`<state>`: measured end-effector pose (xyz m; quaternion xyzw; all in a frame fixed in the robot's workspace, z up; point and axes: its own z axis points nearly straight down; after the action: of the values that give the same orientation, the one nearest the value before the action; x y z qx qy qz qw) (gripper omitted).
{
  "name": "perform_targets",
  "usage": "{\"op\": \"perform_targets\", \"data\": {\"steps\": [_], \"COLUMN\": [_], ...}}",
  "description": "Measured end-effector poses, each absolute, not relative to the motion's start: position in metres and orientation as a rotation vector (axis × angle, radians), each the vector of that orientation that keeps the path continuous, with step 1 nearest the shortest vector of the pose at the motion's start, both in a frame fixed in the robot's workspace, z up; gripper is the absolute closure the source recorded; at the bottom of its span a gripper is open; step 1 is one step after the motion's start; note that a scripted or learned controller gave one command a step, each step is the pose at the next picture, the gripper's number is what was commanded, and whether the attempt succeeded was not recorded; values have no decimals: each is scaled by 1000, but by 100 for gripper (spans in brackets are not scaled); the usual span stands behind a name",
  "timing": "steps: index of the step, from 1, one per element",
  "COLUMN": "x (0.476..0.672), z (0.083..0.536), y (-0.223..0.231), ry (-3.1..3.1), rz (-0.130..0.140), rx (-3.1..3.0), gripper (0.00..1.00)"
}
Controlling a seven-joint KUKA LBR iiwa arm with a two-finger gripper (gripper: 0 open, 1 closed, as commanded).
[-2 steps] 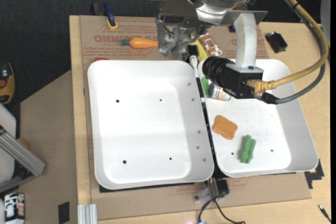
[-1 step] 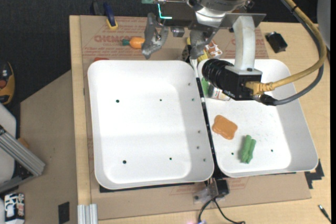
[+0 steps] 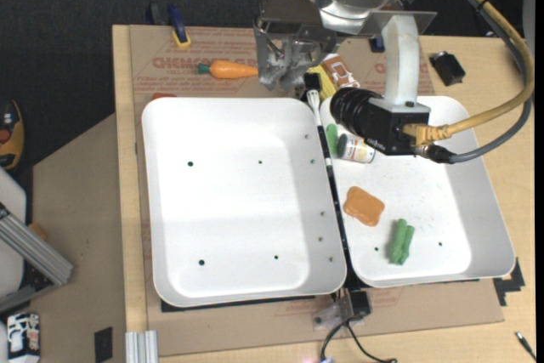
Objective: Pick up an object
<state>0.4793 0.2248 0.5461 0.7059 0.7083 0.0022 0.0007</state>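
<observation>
**Objects in the right bin, arm over its far edge**

The right bin (image 3: 476, 208) holds the things to pick. An orange block (image 3: 364, 206) — flat, with rounded corners — lies near the bin's left wall, its long axis slanting from upper left to lower right. Just beside it, toward the near edge, a green piece (image 3: 399, 241), knobbly and elongated, runs nearly straight from far to near, tilted slightly. A small bottle (image 3: 355, 150) with a green cap lies on its side further back, cap pointing toward the left wall, partly under the black camera housing (image 3: 378, 121) on the arm.

The end effector (image 3: 285, 64) hangs over the far edge of the counter, above the seam between the bins — whether it is spread or closed I cannot tell.

The left bin (image 3: 229, 191) sits alongside. A toy carrot (image 3: 229, 70) lies on the counter beyond it, pointing left-right.
</observation>
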Motion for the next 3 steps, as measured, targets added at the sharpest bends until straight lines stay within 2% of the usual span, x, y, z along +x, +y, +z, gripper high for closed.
{"op": "perform_targets", "data": {"steps": [1,2,3], "x": [479,480,480], "z": [545,556,556], "y": [225,226,226], "ry": [2224,2225,2225], "rz": [4,11,9], "rx": [2217,2214,2215], "gripper": [0,100,0]}}
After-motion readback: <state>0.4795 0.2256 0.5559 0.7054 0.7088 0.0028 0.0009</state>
